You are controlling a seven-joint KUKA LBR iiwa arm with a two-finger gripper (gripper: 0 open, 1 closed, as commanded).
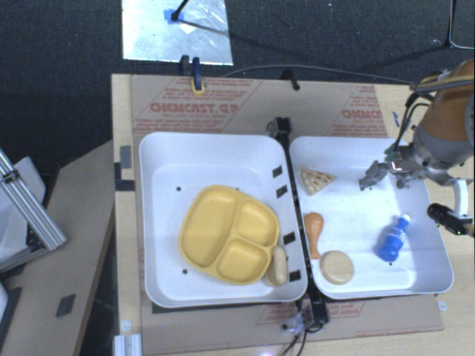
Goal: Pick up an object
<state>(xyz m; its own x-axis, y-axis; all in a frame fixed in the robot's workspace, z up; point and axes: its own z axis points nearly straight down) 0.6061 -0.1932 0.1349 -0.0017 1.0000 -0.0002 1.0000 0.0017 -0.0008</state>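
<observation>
Two shallow white bins are shown side by side on the bench. The left bin (159, 162) is occupied by a yellow divided tray (228, 233), against whose lower right rim a small beige roll (278, 265) is laid. In the right bin (434, 273) four candidate objects are seen: a pizza slice (316, 179) near the upper left corner, an orange drumstick (314, 232) just beside the dividing wall, a round tan bun (337, 266) touching or nearly touching the drumstick's lower end, and a blue bottle (393, 238) lying tilted, well apart from the others.

The gripper (373, 175) is held over the upper part of the right bin, between the pizza slice and the bin's right wall. Nothing is seen between the fingers; they appear slightly parted, though this is judged from a small, dark outline.

The bottle is judged the likeliest target: light, stiff, probably smooth plastic, and so liable to roll or slip. It is best taken across its body at mid-length, with the fingers set square to its long axis. The flat pizza slice is judged harder to get beneath.
</observation>
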